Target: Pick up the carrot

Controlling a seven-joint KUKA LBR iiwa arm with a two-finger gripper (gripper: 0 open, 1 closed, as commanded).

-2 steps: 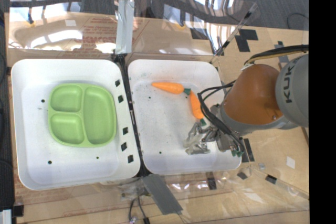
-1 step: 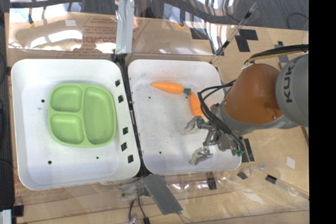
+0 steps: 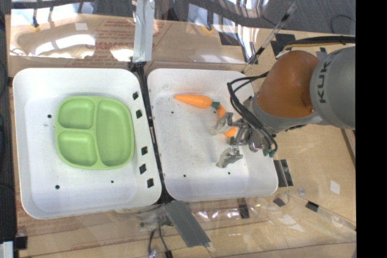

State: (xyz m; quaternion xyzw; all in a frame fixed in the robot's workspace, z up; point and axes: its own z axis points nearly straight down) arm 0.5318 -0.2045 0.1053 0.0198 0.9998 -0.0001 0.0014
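The carrot [image 3: 193, 101] lies in the right bin [image 3: 181, 181], toward its far side, long axis running roughly left-right with the green end pointing right. The claw [image 3: 225, 141] hangs just beside it, to the near right, so the carrot sits up and left of the fingertips, apart from them. The two fingers stand spread, nothing between them. A smaller orange piece [image 3: 230, 132] sits close by the fingers; whether they touch it I cannot tell

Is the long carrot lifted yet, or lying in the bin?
Lying in the bin. The carrot rests flat on the right bin's floor, near its far edge, apart from the gripper, which is lower right of it.
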